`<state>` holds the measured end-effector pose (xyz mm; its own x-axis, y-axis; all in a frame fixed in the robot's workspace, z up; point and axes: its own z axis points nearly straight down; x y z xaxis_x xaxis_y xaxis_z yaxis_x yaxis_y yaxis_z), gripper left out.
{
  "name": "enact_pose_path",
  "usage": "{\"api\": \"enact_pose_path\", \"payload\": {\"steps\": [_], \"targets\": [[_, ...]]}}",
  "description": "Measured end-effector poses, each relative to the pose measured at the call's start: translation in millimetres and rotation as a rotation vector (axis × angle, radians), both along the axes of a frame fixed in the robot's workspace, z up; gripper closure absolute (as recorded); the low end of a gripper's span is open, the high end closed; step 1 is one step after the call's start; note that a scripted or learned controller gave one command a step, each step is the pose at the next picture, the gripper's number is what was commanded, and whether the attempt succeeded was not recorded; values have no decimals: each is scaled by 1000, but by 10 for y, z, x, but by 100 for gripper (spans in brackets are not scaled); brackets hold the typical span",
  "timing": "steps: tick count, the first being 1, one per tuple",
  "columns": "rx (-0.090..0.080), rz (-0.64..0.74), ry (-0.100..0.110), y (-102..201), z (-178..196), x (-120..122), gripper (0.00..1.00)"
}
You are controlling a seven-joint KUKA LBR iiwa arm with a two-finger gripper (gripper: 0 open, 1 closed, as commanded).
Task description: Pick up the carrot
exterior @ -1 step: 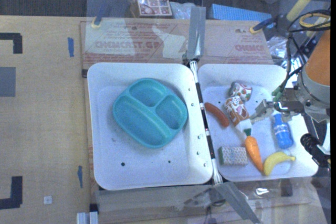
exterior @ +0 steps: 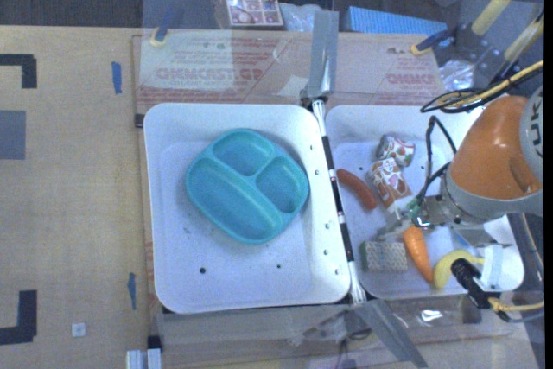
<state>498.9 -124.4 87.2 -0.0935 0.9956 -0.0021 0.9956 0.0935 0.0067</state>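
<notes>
Camera view: the carrot (exterior: 418, 253) is seen by the near edge of the right bin (exterior: 356, 134), between a speckled sponge (exterior: 384, 256) and a banana (exterior: 446, 269), just beside both. The gripper (exterior: 422, 215) is poised right at the carrot's far end; whether it is open or closed cannot be told. The approach is judged to be in hand. A lowering around the carrot alone is called for next, with the banana avoided.

divided plate (exterior: 248, 184) in left bin (exterior: 173, 272) | carrot (exterior: 419, 253) in right bin (exterior: 346, 121), sausage (exterior: 357, 188) to its upper left
</notes>
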Motion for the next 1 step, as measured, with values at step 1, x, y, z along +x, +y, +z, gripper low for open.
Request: {"api": "enact_pose_path", "payload": {"steps": [1], "targets": [[-1,-1,-5,-4,107,11,100]]}}
